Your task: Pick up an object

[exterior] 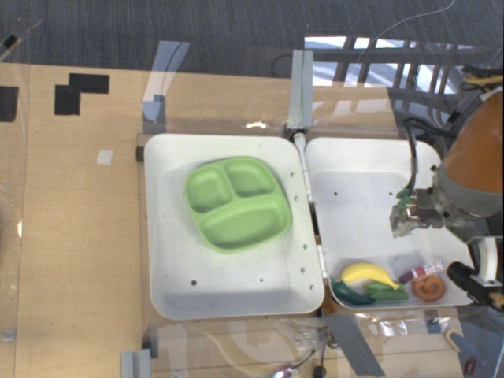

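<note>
- A small cluster of objects lies along the near edge of the right bin (354, 172): a yellow banana (365, 273), a dark green piece (352, 294) just beneath it, a lighter green piece (388, 291) touching its right end, a small red and white item (420, 272) further right, and a brown ring-shaped piece (428, 288) nearest the bin's near right corner.
- The hand (407, 218) hangs over the right side of the same bin, above and apart from that cluster, with nothing seen between its tips; whether it is released or clenched I cannot tell.
- The grey arm with its orange band (480, 152) enters from the right edge, and a dark cable runs down beside it to the hand.
- The left bin (169, 274) holds a green divided plate (237, 203) with three compartments, lying flat and turned slightly askew, a little far of the bin's middle.
- Both bins sit side by side on the pale wooden bench (71, 235), which carries black square markings at its far left.
</note>
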